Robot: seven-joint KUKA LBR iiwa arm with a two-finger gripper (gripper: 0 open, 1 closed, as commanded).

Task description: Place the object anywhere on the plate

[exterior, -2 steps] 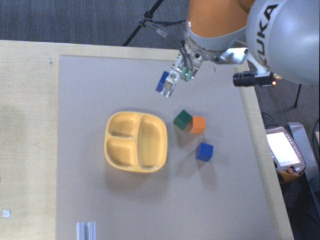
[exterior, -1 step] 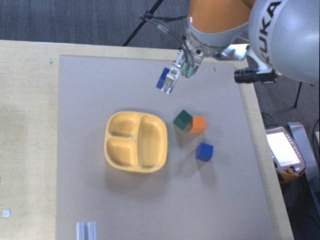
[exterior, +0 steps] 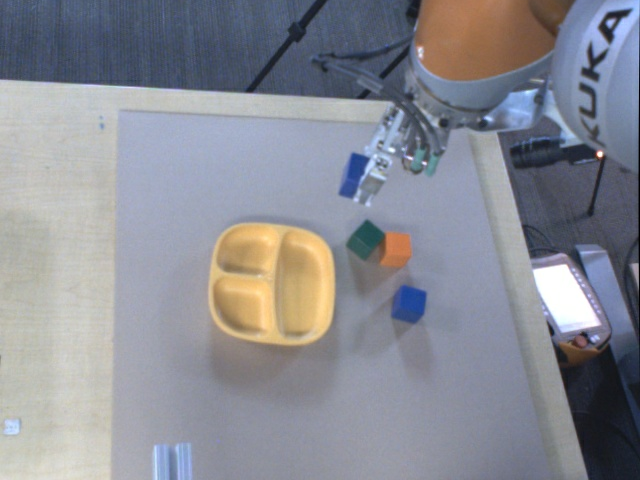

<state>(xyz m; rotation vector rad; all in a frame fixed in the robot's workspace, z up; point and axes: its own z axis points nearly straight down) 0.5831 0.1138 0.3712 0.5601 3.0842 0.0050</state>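
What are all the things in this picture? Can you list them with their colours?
plate: 1, yellow, three sections, middle of the grey surface
green block: 1, green, right of the plate, touching the orange block
orange block: 1, orange, right of the green block
blue cube: 1, blue, alone, below the orange block
held block: 1, blue, lifted above the surface, at the gripper's fingers
clear strip: 1, see-through, bottom edge, left of middle
tripod legs: 1 set, black, on the carpet at the top
arm: 1, grey with an orange band, coming in from top right
gripper: 1, silver, above the green block, shut on the held block
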